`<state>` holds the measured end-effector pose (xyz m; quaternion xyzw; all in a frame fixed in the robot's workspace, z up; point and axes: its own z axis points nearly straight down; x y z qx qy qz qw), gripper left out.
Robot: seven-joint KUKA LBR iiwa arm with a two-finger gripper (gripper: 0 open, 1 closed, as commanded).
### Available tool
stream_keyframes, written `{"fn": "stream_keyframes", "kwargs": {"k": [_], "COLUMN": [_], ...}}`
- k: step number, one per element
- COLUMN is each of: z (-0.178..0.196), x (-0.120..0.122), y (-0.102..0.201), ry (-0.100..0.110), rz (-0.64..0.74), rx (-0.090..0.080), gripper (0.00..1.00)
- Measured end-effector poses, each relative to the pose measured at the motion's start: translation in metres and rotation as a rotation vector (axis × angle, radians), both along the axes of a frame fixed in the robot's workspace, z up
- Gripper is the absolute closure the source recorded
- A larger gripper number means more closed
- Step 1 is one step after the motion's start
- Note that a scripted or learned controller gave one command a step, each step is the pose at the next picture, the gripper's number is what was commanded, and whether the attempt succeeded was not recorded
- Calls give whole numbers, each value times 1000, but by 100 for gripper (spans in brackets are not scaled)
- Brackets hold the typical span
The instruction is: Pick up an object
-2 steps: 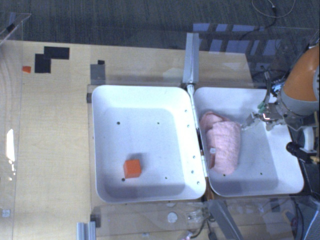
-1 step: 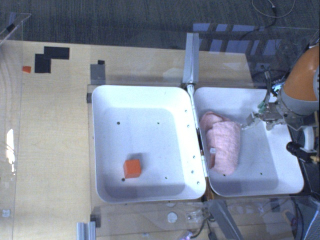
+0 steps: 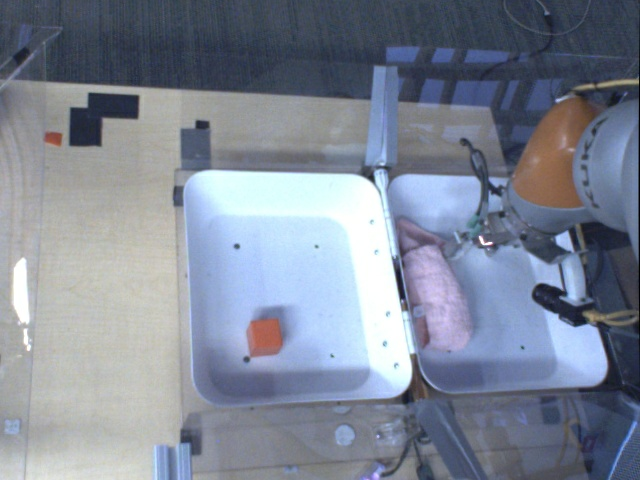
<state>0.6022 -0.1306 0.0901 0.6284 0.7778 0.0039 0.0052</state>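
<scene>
An orange block (image 3: pixel 265 337) lies in the left bin (image 3: pixel 210 203), toward its front left. A pink cloth bundle (image 3: pixel 436 290) stretches along the left side of the right bin (image 3: pixel 575 368), against the divider. My gripper (image 3: pixel 470 236) hangs over the right bin, just right of the cloth's upper end, under the grey wrist with its orange band (image 3: pixel 555 153). From this angle the arm's body covers the fingers.
A metal divider rail (image 3: pixel 382 118) runs between the two bins. Cables and a black connector (image 3: pixel 556 302) hang off the arm over the right bin's right side. Black and orange markers (image 3: pixel 95 118) sit on the wooden bench at far left.
</scene>
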Motion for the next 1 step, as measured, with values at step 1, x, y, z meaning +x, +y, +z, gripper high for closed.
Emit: {"fn": "stream_keyframes", "kwargs": {"k": [1], "z": [1], "x": [-60], "y": [18], "ry": [-5], "rz": [160], "rx": [-4], "gripper": [0]}}
